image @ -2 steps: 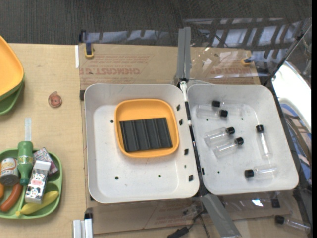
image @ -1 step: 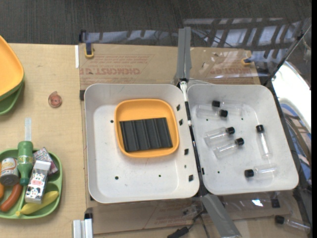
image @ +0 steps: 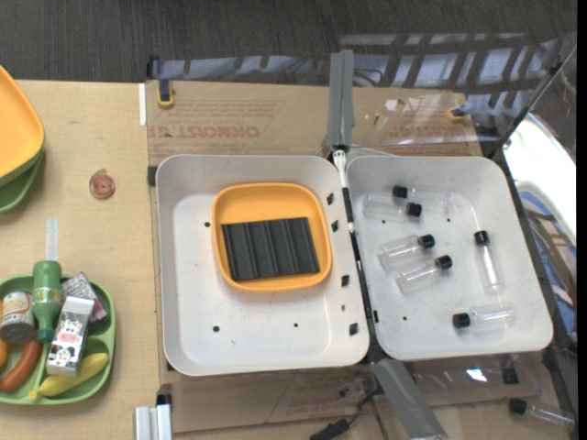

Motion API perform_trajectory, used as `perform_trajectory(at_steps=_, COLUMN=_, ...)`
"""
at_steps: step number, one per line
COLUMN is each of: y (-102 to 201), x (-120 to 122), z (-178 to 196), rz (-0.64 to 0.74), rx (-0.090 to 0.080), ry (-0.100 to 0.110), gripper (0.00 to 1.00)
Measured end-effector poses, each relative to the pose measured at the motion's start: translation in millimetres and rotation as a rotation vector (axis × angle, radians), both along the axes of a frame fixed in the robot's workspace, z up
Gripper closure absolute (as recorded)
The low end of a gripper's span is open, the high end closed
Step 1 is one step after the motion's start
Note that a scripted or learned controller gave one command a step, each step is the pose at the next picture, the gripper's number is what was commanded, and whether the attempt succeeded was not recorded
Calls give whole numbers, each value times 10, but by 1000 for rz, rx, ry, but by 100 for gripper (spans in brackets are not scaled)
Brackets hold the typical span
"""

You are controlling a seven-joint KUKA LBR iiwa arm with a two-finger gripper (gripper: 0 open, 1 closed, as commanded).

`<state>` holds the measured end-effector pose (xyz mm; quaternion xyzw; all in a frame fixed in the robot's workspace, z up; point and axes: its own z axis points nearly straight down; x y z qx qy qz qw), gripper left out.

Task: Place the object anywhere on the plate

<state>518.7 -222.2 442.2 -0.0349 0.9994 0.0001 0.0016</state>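
Gripper state cannot be told. A dark ribbed block (image: 271, 248), seemingly the object and already delivered, lies flat mid-plate on the orange plate (image: 266, 193) in the left bin (image: 193, 319). Its long axis runs 9 to 3 o'clock, with the ribs pointing to 12. Capped vials (image: 413, 244) lie loose at 3 o'clock in the right bin (image: 459, 191).

Robotics lab: bench bins (image: 174, 273), clear vials (image: 408, 247)

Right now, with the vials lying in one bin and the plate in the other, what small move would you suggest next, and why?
Probably bring the gripper in over the right bin and lower it toward one clear vial lying apart from the others. The vials all lie there, while the orange plate in the left bin carries just a dark ridged block.
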Motion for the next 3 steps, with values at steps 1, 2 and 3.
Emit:
perform_trajectory(at_steps=1, y=3, x=-296, z=0, rz=413, rx=-1, ry=0, gripper=0)
perform_trajectory(at_steps=2, y=5, x=-199, z=-424, rz=713, rx=0, ry=0, gripper=0)
perform_trajectory(at_steps=3, y=4, x=-256, z=-271, rz=1051, rx=-3, ry=-3, gripper=0)
